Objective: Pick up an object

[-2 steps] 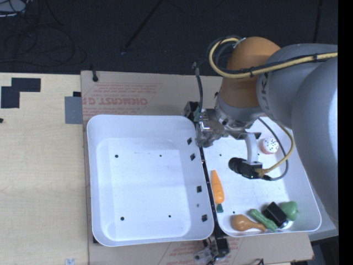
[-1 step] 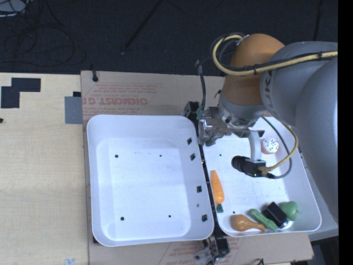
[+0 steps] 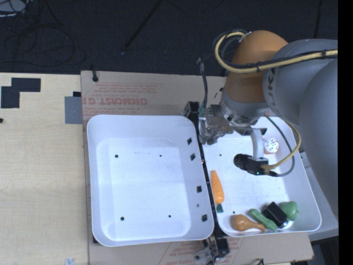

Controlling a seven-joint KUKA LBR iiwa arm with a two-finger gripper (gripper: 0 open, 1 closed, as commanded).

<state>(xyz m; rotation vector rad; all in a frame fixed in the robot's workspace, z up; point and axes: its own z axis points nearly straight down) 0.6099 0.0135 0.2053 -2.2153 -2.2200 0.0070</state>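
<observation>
While its grip state cannot be told, the tool [image 3: 209, 130] hangs by the right bin's [image 3: 309, 195] left wall.

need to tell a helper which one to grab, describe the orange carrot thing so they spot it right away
Look in the right-hand bin, along its left wall beside the divider. The carrot lies there alone, a slim orange taper pointing up the bin. Its neighbours cluster at the bin's bottom edge; only the carrot hugs the wall.
</observation>
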